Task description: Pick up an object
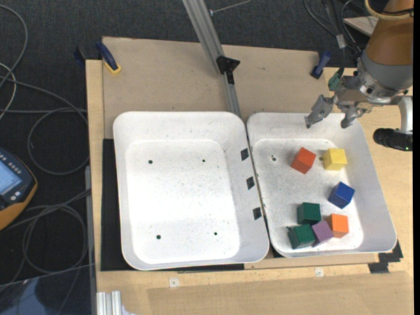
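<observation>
My gripper hangs over the far edge of the right bin, open, with nothing between its fingers. Below it in that bin lie a red-orange block and a yellow block. A blue block sits further toward the front. At the front of the bin cluster two green blocks, a purple block and an orange block.
The left bin sits beside the right one, with black clips along the seam. A grey metal pole slants up from the back of the bench. Blue clamps hold the board's far corners.
</observation>
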You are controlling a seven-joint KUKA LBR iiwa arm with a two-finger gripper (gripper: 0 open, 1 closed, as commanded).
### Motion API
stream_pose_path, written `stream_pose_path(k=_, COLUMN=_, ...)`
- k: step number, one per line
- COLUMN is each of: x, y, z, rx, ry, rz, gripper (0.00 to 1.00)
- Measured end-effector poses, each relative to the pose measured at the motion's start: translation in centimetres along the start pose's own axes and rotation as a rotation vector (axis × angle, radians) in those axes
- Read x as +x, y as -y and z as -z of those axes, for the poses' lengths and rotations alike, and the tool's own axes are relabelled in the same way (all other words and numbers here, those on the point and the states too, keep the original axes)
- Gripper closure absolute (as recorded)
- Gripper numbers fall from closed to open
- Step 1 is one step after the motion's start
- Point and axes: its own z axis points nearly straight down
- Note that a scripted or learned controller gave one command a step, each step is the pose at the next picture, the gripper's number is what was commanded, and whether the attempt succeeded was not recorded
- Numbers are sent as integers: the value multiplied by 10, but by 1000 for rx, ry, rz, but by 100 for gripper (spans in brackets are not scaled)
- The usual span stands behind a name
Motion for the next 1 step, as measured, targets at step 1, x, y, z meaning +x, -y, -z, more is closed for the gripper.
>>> stream_pose_path(k=1, x=4, y=-10, z=-52, rx=-1, ry=0, rz=2, gripper=0)
